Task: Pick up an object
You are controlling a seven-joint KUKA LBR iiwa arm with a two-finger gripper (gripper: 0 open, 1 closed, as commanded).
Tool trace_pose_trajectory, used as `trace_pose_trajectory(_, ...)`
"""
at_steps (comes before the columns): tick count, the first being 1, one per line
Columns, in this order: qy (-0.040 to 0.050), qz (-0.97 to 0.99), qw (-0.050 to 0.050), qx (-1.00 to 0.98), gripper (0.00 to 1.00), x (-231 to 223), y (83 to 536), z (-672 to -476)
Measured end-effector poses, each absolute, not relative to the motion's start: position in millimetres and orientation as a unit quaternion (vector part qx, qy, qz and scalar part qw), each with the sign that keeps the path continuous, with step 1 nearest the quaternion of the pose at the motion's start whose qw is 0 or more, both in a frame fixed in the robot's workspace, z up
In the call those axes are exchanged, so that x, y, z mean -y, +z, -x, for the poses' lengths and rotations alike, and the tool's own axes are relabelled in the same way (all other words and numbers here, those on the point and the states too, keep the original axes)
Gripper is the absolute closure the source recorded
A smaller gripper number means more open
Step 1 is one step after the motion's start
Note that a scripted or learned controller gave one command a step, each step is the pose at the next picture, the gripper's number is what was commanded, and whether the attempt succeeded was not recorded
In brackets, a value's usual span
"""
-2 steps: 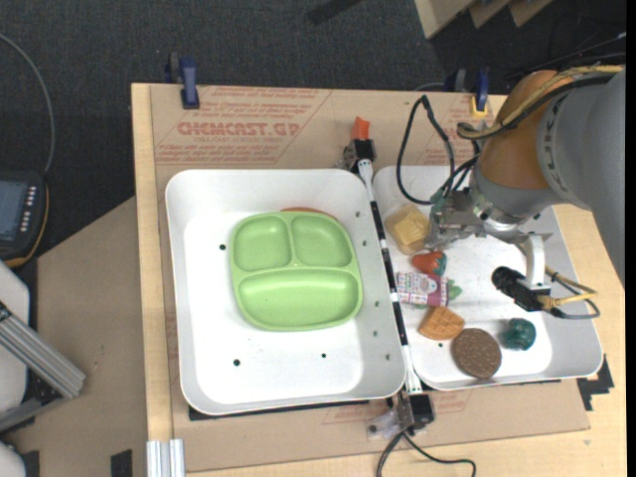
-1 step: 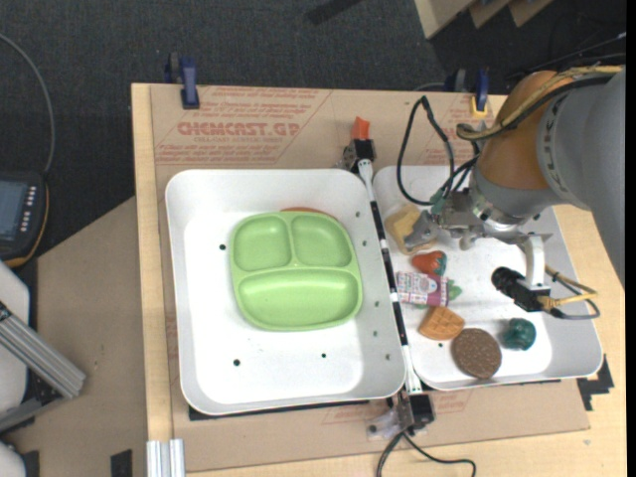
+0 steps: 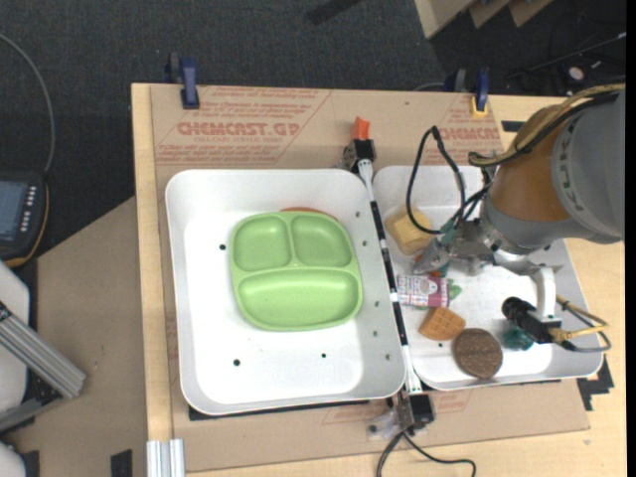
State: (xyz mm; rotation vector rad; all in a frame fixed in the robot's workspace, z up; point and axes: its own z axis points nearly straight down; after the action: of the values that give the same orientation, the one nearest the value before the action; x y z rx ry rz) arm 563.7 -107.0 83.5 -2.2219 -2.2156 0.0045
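Currently gripper sits low in right bin, beside tan foam block. Jaw state: cannot tell. Pink packet lies flat just below.

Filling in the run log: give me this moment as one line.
arm: over right white bin | tool: low among items | left bin: green divided plastic tray | nearby: round brown disc, tan waffle piece

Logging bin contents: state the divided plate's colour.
Light green; the divided plate lies in the left bin, camera view.
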Motion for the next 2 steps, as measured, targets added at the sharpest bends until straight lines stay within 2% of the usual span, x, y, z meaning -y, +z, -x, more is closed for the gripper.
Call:
trace_pose_trajectory(1, -0.0012, 0.706, -0.002, 0.708, 0.0, 97, 85, -603.2)
trace_pose_trajectory(2, 0.0009, 0.707, 0.002, 0.707, 0.0, 95, 84, -571.5)
